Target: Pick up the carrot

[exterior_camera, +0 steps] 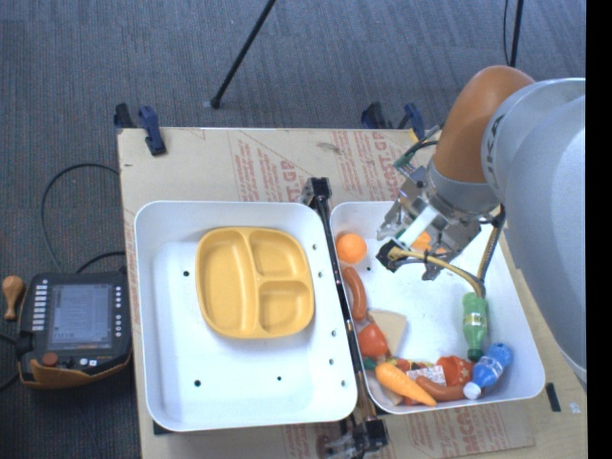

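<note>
- The carrot [404,384] lies in the right bin [521,306], at its near edge, among a pile of toy food; its thick end points to the left
- Just right of the carrot is a red piece [448,371] with a white label; what it is I cannot say
- A blue bottle [487,368] and a green bottle [474,319] lie by the bin's right wall
- A sausage [356,293] and a red-orange vegetable [372,338] lie along the left wall, and the wall cuts off a part of them
- An orange ball [351,248] sits in the far left corner of this bin
- The claw [411,247] hangs over the far part of the right bin, well apart from the carrot
- If the claw is open or closed I cannot tell, because cables and dark parts cover its tip; something small and orange is seen there, but it is not clear what
- The grey arm [540,161] covers the right far corner of the bin
- The left bin [163,352] holds a yellow divided plate [255,281]
- A pendant [75,328] lies on the floor left of the counter [229,161]
</note>
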You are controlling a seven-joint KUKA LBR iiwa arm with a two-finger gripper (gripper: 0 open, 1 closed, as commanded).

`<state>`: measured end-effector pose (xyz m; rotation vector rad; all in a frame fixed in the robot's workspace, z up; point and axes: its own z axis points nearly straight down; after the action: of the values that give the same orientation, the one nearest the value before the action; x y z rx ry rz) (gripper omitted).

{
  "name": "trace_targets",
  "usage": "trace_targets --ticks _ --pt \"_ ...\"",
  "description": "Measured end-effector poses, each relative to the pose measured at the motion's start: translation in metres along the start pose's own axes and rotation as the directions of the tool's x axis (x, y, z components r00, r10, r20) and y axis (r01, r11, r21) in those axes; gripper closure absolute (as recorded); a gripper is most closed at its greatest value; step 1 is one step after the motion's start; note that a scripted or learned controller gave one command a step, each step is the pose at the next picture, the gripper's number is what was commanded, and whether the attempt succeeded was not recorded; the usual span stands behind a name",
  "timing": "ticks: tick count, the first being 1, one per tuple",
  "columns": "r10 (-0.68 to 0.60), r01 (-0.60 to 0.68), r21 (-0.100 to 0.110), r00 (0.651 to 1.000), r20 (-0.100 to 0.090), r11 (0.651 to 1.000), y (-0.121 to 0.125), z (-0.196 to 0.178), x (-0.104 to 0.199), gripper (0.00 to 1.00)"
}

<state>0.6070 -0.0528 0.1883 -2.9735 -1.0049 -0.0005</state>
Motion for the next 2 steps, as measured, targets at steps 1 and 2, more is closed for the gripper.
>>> trace_targets --ticks 1,2 --pt "0.127 -0.127 0.002 0.992 0.004 0.992 0.041 0.073 -0.039 0.0" --pt "0.308 -0.308 0.0 0.951 0.002 0.951 0.017 0.001 0.001 0.0"
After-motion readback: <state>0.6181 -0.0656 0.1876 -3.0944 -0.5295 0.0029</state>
